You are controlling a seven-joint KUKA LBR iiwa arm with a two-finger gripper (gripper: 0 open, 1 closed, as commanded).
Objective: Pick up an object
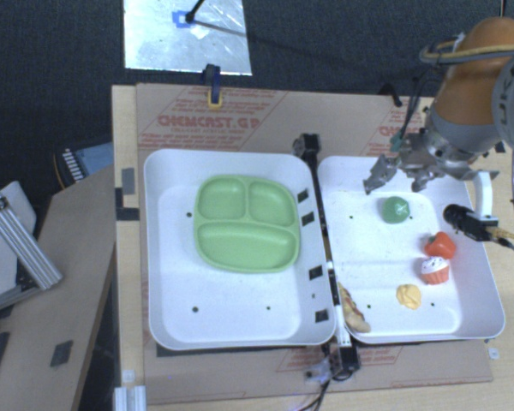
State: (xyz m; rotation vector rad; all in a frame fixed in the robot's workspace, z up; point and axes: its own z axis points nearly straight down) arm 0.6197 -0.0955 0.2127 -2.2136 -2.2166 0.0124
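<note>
In the right bin lie a green ball, a red-orange piece, a small white and pink cupcake, a yellow lump and a brownish banana-like piece by the bin's left wall. My gripper hangs over the far part of this bin, just beyond the green ball. It is open, its two fingers spread apart with nothing between them. The arm's orange band rises behind it at the upper right.
The left bin holds a light green divided plate. A black clip strip runs along the seam between the bins. A black cable connector sits over the right bin's far right side.
</note>
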